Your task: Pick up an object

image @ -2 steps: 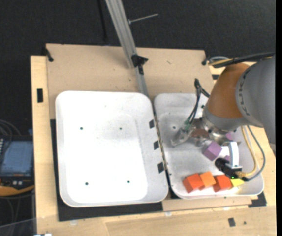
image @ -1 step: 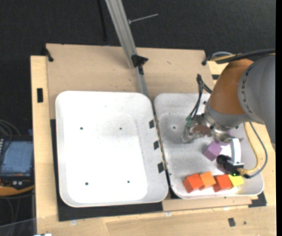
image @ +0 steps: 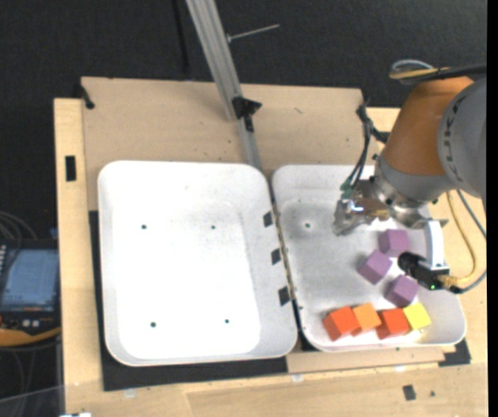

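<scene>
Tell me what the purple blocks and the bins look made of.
Purple blocks: probably foam or painted wood; matte faces, no glare, slightly soft edges. Right bin and left bin: likely molded plastic; smooth white surface, rounded corners, raised rim, faint speckling.

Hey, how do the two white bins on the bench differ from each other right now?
The left bin looks wider and has only a few small dark dots on its floor; the right bin holds purple, orange, red and yellow blocks. The gripper hangs over the right bin, while no part of the arm is above the left bin. Both are shallow, white, round-cornered, and sit side by side.
</scene>
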You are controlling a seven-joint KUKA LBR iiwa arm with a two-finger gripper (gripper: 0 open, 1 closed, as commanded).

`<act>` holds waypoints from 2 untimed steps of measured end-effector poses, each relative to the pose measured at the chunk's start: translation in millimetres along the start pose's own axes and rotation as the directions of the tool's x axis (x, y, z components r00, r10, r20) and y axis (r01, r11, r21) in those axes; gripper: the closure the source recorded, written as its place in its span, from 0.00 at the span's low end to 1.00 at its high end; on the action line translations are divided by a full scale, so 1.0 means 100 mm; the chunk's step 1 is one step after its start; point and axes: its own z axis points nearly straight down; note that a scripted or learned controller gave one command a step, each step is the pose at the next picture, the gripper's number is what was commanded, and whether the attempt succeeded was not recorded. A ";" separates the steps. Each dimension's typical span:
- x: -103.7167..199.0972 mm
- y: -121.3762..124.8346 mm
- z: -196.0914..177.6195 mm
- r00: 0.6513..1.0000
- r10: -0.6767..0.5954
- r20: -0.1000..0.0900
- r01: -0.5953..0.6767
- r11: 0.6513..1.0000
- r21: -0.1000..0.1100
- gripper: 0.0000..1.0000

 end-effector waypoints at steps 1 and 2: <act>-0.05 0.05 -0.44 1.000 -0.002 0.000 0.002 1.000 -0.003 1.00; 0.04 0.10 -1.00 1.000 -0.003 0.000 0.003 1.000 -0.004 1.00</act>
